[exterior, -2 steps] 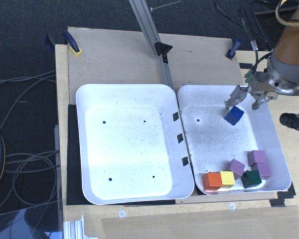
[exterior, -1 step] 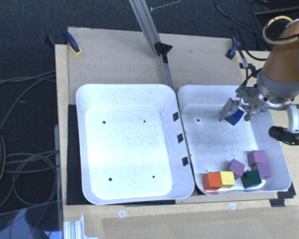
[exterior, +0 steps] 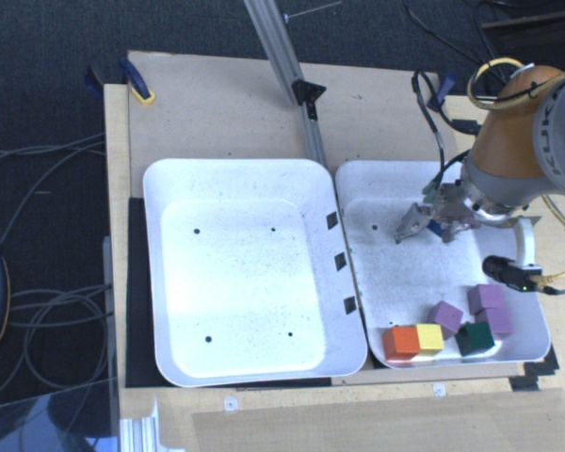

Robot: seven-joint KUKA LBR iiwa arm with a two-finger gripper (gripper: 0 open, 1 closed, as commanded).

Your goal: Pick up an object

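Two shallow white bins are seen side by side on the bench (exterior: 217, 102), with the left bin (exterior: 245, 182) taking up the middle of the frame and the right bin (exterior: 377, 182) sitting toward the right.

The blocks are all bunched up in the lower right corner of the right bin. An orange block (exterior: 401, 341) is found furthest left in the pile, with a yellow block (exterior: 429, 336) touching it on the right. A dark green block (exterior: 474, 338) is placed just right of that. Three purple blocks are there too: one (exterior: 446, 313) just above the yellow one, turned so its corners point up and down like a diamond, another (exterior: 487, 298) up near the bin's right wall, and a third (exterior: 499, 321) right below it. They're all stubby and roughly cube-like, so no real long axis can be made out on any of them.

The gripper (exterior: 412, 226) is seen in the upper middle of the right bin, well apart from the pile, hanging off the grey and orange arm (exterior: 513, 139) and pointed toward the lower left. Whether the jaws are spread or pressed together can't be told at this angle, and nothing is visibly pinched between them.
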